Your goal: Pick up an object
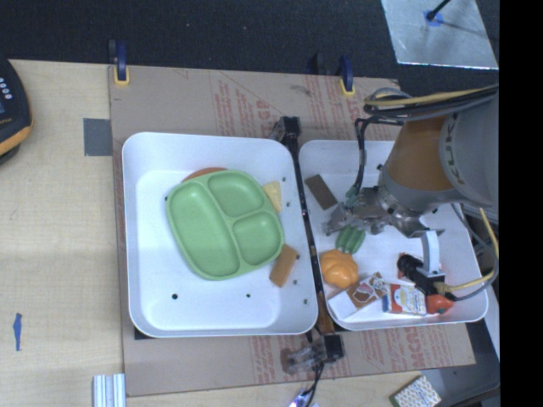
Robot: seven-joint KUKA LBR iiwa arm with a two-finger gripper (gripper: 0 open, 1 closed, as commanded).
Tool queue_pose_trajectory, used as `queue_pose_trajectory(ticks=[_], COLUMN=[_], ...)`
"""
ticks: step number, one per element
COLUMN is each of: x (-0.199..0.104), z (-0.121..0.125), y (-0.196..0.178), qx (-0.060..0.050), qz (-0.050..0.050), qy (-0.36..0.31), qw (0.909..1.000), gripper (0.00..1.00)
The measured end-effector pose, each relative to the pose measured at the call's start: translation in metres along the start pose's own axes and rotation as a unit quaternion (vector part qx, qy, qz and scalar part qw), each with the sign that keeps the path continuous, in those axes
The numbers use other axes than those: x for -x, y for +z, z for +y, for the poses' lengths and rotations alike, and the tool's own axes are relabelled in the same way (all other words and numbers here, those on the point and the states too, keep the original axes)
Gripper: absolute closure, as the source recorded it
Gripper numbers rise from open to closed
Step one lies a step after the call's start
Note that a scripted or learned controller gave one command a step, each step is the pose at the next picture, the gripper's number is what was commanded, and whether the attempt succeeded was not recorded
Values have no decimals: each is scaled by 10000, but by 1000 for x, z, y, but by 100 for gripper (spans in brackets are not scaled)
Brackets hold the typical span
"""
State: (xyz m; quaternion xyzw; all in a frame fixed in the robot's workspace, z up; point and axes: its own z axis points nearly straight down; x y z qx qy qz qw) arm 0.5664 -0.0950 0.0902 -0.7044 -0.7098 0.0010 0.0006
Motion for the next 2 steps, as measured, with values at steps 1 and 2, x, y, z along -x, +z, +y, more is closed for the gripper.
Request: queue_pose_trajectory(ticks=[1,2], x=[1,-41], z=[-2,3], y=[-12,-125], qx=[-20,36], qz=[0,6], qy=[7,-3], qw=[10000,10000], gripper=[100,100])
